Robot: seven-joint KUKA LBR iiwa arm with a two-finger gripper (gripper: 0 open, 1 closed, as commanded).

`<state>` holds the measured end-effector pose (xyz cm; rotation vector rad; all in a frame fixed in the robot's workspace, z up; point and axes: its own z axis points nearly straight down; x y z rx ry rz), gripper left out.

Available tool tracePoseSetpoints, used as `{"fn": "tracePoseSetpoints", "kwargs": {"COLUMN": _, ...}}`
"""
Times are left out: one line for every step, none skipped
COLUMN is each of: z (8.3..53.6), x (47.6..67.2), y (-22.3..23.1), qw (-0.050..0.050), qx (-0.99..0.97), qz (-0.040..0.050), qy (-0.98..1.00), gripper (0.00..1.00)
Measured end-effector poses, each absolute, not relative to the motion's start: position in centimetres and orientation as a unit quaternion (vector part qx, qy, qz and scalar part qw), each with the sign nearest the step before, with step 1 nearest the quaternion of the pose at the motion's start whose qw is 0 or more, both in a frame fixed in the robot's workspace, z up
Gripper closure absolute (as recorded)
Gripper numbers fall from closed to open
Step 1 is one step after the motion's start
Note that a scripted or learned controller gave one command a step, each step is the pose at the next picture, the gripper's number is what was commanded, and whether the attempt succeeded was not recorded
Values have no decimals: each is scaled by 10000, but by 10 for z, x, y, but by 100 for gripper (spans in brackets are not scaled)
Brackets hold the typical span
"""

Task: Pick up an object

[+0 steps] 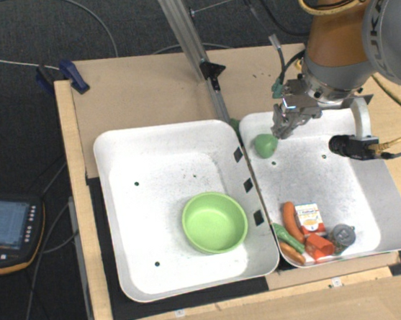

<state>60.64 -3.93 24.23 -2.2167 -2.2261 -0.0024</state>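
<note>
arm: the grey arm (379, 18) with its orange band is reaching in from the right, over the far end of the right bin (378, 192).
hand: the hand (283, 125) is hanging over the far left corner of the right bin, pointing down and to the left; whether it is spread or pressed together i cannot tell, since the tips are blurring into dark metal.
green ball: a small green ball (264, 145) is lying in the far left corner of the right bin, just beside the hand's tip, perhaps touching it; it is not sitting between any visible tips.
near pile: an orange carrot-like piece (290, 218), a small white and orange box (308, 216), a red piece (318, 245) and a grey round object (342, 234) are crowding together in the near left part of the right bin.
left bin: the left bin (136, 163) is holding a light green bowl (215, 222), upright, near its right wall.
table: the tan table (141, 90) is carrying both bins side by side.
</note>
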Motion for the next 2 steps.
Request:
{"fn": "tracePoseSetpoints", "kwargs": {"z": 247, "x": 590, "y": 3, "qw": 0, "qx": -7057, "qz": -9, "qy": -7085, "gripper": 100}}
{"fn": "tracePoseSetpoints", "kwargs": {"z": 232, "x": 577, "y": 57, "qw": 9, "qx": -7054, "qz": 0, "qy": -7089, "gripper": 100}}
